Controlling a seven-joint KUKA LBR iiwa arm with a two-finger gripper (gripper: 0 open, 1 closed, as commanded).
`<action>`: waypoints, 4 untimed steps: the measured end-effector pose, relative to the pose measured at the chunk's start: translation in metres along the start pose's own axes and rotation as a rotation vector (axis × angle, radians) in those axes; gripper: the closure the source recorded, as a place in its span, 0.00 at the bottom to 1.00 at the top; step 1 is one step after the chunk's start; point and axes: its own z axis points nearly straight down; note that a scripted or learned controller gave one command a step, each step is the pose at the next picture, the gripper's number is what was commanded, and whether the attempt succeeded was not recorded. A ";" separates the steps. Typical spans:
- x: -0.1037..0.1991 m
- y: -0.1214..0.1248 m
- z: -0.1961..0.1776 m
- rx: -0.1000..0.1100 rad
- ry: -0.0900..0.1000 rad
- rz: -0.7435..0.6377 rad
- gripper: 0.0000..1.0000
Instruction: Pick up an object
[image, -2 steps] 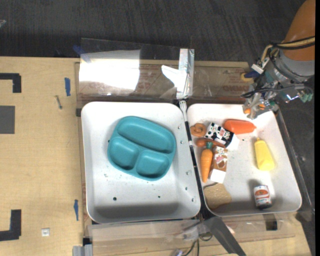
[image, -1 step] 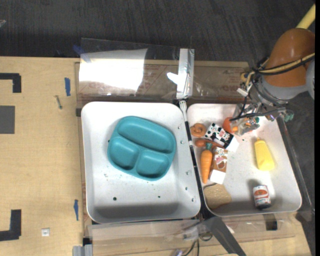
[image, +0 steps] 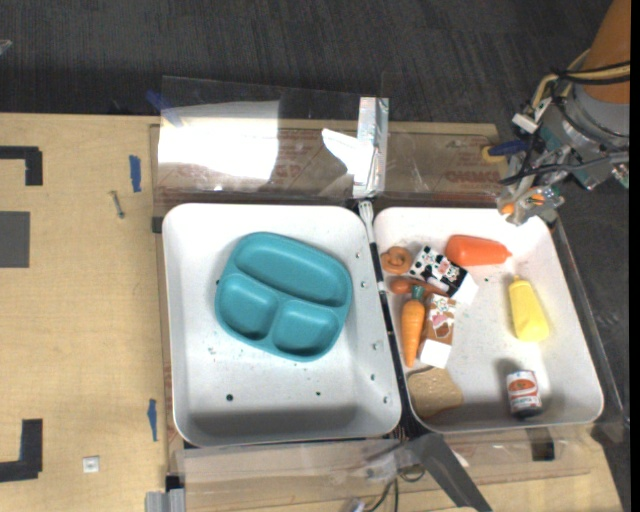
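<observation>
The arm (image: 600, 70) is cut off by the top right corner, so just its orange band and grey wrist, hung with loose cables, can be made out. The gripper (image: 528, 203) is small and cluttered among wires above the far right corner of the right bin (image: 580, 345); whether it is spread or closed cannot be told, and nothing can be seen in it. The wrist slants down and leftward from the corner toward that bin's far rim. In the right bin, an orange oblong object (image: 478, 250) lies near the far wall with its long axis running left to right. A yellow oblong object (image: 527, 309) lies nearer, its long axis running front to back. A carrot (image: 411, 329) lies by the left wall, tip toward the front. Beside it are a doughnut-like piece (image: 396, 260), a black-and-white spotted carton (image: 438, 270) and a small packet (image: 439, 330) whose print is too small to read. A tan slice (image: 433, 391) sits at the front left, a small can (image: 523, 391) at the front right. The left bin (image: 190, 330) holds a teal divided tray (image: 284, 293).
</observation>
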 end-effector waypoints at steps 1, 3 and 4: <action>0.061 0.050 0.032 -0.012 0.011 -0.213 1.00; -0.014 0.031 0.003 -0.009 0.006 -0.238 1.00; -0.026 0.060 0.030 -0.013 0.010 -0.184 1.00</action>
